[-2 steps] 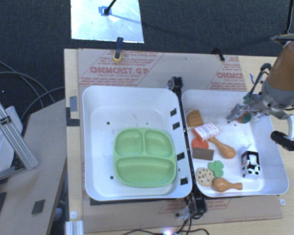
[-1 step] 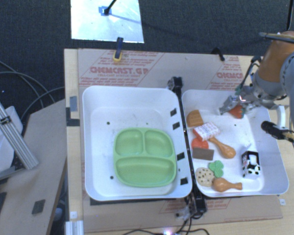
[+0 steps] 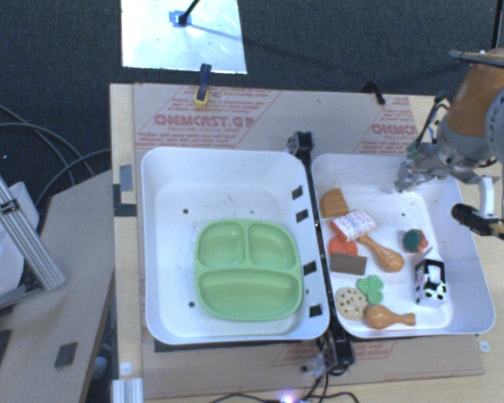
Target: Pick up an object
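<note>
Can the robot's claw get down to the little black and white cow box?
Probably yes. The claw hangs over the far part of the right bin, and the cow box stands near that bin's right side with open white floor around it and nothing on top.

Left bin (image 3: 164, 225): is sitting on the bench, left of the jaws.
Green divided plate (image 3: 249, 269): is lying flat inside the left bin, well left of the jaws and nearer the view's bottom.
Cardboard sheet (image 3: 260, 112): is lying under the left bin, its red lettering showing up-left of the jaws.
Yellow-and-blue clamp (image 3: 202, 86): is sitting at the sheet's far edge, well left of the jaws.
Shiny panel (image 3: 181, 23): is lying beyond the clamp.
Cables (image 3: 34, 141): are trailing over dark floor, far left of the jaws.
</note>
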Robot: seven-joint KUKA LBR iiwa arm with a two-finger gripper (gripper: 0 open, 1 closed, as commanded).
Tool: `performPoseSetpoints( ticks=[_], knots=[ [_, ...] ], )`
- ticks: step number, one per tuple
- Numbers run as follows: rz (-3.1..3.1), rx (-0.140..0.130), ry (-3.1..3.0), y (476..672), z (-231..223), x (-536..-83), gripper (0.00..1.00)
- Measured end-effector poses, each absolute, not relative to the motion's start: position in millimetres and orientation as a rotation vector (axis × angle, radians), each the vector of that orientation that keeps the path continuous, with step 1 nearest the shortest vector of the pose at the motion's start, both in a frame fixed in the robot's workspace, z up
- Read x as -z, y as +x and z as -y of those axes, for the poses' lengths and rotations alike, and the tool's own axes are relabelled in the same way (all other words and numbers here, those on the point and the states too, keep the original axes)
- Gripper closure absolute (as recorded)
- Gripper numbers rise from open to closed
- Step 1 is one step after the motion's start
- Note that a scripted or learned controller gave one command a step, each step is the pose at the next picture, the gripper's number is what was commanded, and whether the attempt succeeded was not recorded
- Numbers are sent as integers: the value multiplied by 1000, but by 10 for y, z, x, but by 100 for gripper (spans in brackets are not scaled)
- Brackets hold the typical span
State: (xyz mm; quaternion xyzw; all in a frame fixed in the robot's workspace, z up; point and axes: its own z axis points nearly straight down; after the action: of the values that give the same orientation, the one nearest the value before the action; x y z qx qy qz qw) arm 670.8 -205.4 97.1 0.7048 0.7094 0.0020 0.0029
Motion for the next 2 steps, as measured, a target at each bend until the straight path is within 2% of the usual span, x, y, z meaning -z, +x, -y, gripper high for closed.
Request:
performPoseSetpoints(
  ticks=[1, 2],
  knots=[
    [-2223, 4, 2227, 5840, 2067, -837, 100],
    [-2225, 2, 2226, 5114, 1690, -839, 100]
  ],
)
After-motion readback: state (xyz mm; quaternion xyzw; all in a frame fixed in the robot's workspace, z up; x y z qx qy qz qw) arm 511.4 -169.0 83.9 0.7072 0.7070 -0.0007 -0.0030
